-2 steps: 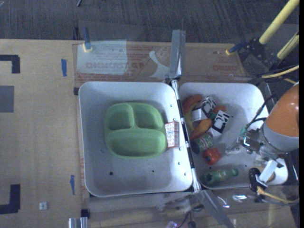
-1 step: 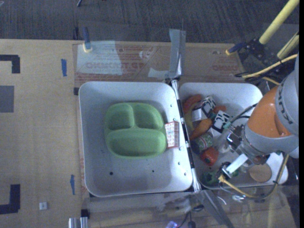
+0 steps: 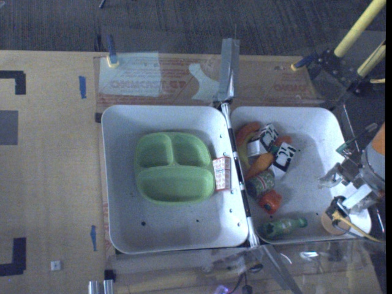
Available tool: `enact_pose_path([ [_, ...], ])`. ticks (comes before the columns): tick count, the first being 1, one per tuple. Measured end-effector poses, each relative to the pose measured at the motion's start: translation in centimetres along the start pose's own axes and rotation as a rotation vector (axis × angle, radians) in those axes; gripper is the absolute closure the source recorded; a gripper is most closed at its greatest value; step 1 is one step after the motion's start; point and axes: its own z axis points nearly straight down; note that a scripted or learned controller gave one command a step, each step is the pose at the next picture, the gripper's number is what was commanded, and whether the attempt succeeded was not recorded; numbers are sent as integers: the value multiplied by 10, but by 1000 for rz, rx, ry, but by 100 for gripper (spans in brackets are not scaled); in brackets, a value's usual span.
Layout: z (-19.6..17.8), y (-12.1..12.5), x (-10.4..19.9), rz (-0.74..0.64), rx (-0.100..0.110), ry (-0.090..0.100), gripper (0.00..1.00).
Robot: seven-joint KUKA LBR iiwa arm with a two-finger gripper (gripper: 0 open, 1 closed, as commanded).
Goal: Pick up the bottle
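- Currently I judge this to be the approach step: my claw [image 3: 340,179] hangs over the right-hand side of the right bin [image 3: 288,110], and the bottle [image 3: 283,226] lies on the bin floor, apart from it.
- Whether my claw is released or clenched, I cannot tell; it is too small and blurred at the edge of the view.
- The bottle is green and lies on its side. It is ahead of my claw, further into the bin, and off to the side nearest the view's lower edge, close along the bin wall there. Its narrower end seems to point back toward me.
- Ahead of my claw on the other side is a heap of odd things. A red piece [image 3: 271,201] from the heap sits near the bottle's fat end but apart from it.
- Next, as I judge it, I must travel ahead and sideways until I am over the bottle's body. Then I turn to close across its width and descend with room to spare.
- The wall just beside the bottle leaves little space on that side, so the descent wants care.
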Motion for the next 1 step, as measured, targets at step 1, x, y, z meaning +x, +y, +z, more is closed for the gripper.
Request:
enact_pose_path([
  [1,56,-58,55,-226,-4,2,0],
])
